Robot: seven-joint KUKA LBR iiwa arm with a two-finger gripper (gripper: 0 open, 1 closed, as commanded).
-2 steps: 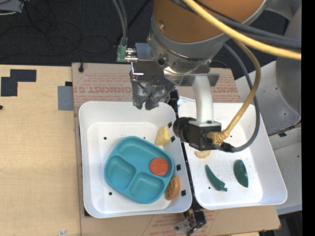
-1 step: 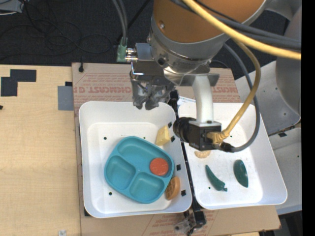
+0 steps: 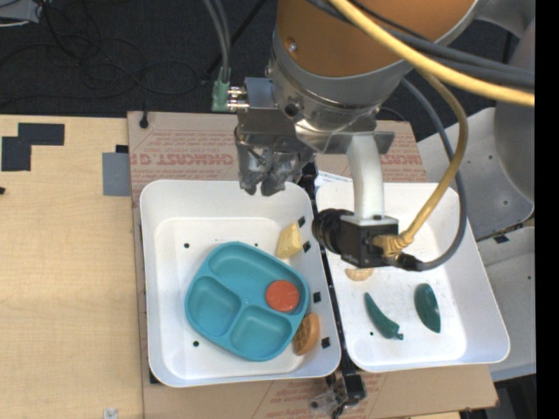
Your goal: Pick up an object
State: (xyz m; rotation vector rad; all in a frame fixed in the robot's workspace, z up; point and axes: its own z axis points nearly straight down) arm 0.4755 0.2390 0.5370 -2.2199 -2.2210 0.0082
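Seemingly empty, the gripper [image 3: 271, 180] hangs over the left bin's [image 3: 166, 234] back rim; its spread unclear.

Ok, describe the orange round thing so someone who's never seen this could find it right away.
Start at the left white bin, which holds a blue divided tray. The orange disc lies on the tray's right side. It's flat, round and red-orange, unlike the pale yellow wedge and the brown piece beside the tray.

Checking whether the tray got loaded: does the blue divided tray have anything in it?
Partly loaded: the blue tray in the left bin holds one orange round piece in a right-hand compartment; its other compartments look bare.
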